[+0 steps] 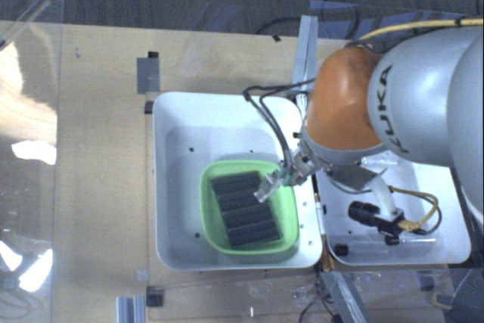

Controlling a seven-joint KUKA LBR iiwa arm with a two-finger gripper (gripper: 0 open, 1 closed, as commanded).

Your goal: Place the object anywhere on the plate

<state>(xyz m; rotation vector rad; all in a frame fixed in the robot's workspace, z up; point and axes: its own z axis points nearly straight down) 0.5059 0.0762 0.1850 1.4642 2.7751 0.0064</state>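
A green square plate [287,217] lies in the near right part of the left white bin [181,163]. On the plate lies a dark grey ribbed block [243,209], set at a slight slant and covering most of the plate's middle. My gripper [271,187] hangs over the plate's upper right part, right at the block's upper right corner. Whether it touches the block is unclear. The grey arm with its orange band [344,106] reaches in from the right and hides the back of the right bin.
The right white bin [446,246] holds a black plug-like part [369,214] with a yellow cable [423,212]. A bundle of black cables [265,110] runs from the arm over the left bin's back right corner. Wooden bench surrounds both bins.
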